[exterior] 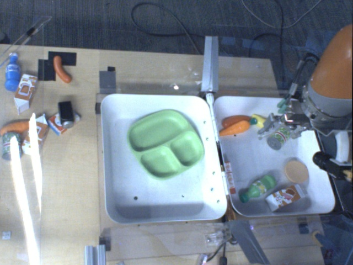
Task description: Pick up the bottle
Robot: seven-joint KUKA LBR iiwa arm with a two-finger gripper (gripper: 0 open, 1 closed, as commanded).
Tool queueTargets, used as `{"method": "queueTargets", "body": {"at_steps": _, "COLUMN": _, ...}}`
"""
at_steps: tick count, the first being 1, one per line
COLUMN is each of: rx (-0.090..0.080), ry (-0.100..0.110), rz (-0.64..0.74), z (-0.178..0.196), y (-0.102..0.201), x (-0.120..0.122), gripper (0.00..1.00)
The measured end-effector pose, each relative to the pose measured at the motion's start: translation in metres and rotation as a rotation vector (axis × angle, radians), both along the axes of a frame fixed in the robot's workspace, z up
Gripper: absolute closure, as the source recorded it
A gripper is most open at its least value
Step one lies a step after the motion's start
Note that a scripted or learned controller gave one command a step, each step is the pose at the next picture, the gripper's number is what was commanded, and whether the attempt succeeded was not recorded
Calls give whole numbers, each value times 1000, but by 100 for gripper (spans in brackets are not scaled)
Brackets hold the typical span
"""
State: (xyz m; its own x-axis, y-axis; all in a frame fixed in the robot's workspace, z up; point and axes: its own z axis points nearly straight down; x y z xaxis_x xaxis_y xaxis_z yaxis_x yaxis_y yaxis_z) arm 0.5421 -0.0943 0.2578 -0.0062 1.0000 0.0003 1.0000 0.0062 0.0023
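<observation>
Arm reaches in from right, gripper [277, 127] low over right bin [325, 206]. Fingers appear clenched on can [277, 137], not target; grip looks off-task. Bottle [258, 187], green, lies on side, well apart below fingers, beside carton [284, 197]. Carrot [236, 126] just left of fingers. Green tray [165, 142] in left bin [116, 192].

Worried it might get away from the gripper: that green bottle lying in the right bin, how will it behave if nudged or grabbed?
The green bottle lies on its side, so a nudge would probably roll it. Its rounded body looks smooth, likely slippery. The carton beside it may block rolling that way.
</observation>
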Motion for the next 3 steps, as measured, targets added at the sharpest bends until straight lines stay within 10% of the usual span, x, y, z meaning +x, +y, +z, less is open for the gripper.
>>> {"method": "queueTargets", "body": {"at_steps": 1, "rx": 0, "ry": -3, "rz": 54, "z": 20, "y": 55, "x": 7, "gripper": 0}}
{"method": "queueTargets", "body": {"at_steps": 2, "rx": 0, "ry": 1, "rz": 58, "z": -70, "y": 50, "x": -55, "gripper": 0}}
{"method": "queueTargets", "body": {"at_steps": 3, "rx": -9, "ry": -31, "rz": 256, "z": -130, "y": 22, "x": -46, "gripper": 0}}
